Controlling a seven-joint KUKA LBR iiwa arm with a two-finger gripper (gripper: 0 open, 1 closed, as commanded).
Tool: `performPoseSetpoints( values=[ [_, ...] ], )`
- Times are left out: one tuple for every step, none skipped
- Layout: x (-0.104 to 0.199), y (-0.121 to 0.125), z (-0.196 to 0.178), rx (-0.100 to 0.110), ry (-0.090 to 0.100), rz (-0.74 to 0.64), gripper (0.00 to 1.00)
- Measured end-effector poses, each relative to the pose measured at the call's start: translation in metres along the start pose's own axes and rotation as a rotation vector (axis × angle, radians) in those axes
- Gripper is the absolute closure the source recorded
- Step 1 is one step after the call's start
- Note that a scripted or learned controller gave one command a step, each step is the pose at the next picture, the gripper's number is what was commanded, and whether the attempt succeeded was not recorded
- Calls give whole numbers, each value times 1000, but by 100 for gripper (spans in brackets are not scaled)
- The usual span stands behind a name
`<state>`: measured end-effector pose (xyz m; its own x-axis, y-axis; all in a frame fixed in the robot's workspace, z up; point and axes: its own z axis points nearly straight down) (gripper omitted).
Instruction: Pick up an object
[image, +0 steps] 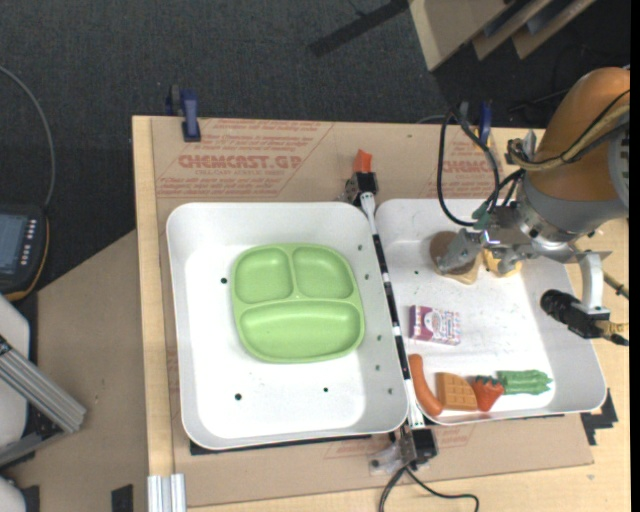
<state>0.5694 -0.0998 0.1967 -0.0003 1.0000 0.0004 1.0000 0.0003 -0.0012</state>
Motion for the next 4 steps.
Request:
performPoseSetpoints(
  values=[
    [-50, 25, 59, 1, -2, 4, 0],
    [-41, 92, 114, -7, -1, -3, 0],
    [1, 98, 112, -4, 0, -4, 0],
    [1, 57, 111, 2, 0, 2, 0]
  ],
)
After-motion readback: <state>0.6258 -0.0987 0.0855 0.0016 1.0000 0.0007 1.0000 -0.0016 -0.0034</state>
